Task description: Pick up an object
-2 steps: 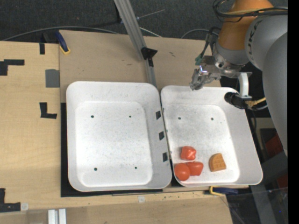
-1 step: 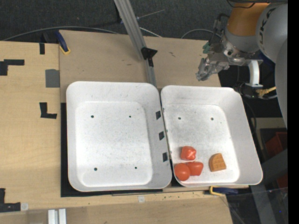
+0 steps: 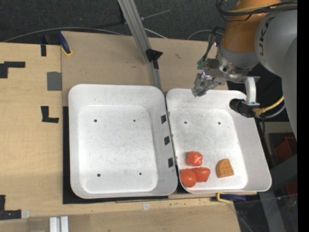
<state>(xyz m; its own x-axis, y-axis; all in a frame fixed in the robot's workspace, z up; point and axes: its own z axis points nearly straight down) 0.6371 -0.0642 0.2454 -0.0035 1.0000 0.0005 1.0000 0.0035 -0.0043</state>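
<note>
red objects [image 3: 195, 167] lie near the right bin's [image 3: 251, 144] front; tool [image 3: 199, 89] hangs over its far rim, its state unclear.

Three red rounded toy pieces [image 3: 195, 168] cluster near the right white bin's [image 3: 251, 144] front left corner; a tan waffle-textured piece [image 3: 224, 168] lies just beside them.

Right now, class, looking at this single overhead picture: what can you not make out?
- Gripper in the camera view: too small and dark to read its state.
- Red objects: clustered and touching, so their count and kind are unclear.
- Orange object: too small to identify.
- Arm: cut off by the right edge.
</note>
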